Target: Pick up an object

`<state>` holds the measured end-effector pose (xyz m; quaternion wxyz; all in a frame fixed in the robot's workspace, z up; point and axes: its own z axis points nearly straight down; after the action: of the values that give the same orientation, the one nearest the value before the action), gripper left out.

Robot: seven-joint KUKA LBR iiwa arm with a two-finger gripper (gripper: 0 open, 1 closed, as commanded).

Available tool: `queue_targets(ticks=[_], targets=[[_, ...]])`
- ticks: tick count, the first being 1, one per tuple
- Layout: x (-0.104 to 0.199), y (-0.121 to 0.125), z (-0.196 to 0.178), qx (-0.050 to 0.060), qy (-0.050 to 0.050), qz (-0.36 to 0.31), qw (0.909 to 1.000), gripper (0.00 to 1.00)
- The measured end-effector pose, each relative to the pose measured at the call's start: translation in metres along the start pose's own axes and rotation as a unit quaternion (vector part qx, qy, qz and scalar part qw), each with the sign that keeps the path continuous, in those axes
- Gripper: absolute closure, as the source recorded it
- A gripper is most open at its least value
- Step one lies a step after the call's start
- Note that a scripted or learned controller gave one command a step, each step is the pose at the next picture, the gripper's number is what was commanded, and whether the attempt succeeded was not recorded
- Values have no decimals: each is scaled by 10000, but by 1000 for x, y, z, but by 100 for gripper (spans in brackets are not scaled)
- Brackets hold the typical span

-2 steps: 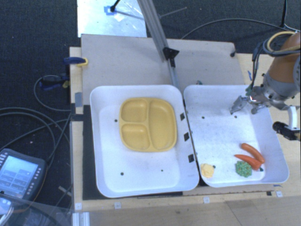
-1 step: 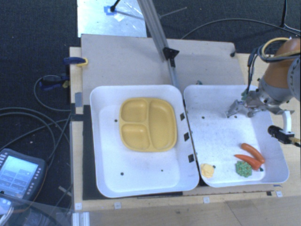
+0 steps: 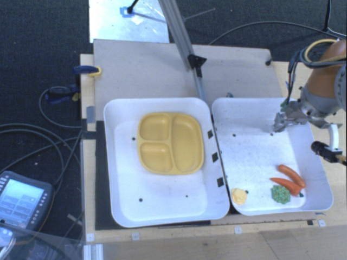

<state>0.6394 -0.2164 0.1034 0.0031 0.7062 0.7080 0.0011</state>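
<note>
overhead, slanted, probably mid-range, both bins (image 3: 162, 221)

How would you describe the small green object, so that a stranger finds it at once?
Look in the right bin, at its near right corner. The green broccoli-like piece lies there, just below two orange carrots; it is the only green thing, bumpy and round.

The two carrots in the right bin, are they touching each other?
Cannot tell. The camera view shows the carrots lying side by side, too close to show contact or a gap.
</note>
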Motion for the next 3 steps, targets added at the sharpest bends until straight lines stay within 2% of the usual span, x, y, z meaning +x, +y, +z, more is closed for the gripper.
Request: queue_targets(ticks=[2, 3], targets=[[12, 11, -123, -22, -2, -33, 10000, 100], [18, 18, -171, -14, 3, -33, 10000, 100]])
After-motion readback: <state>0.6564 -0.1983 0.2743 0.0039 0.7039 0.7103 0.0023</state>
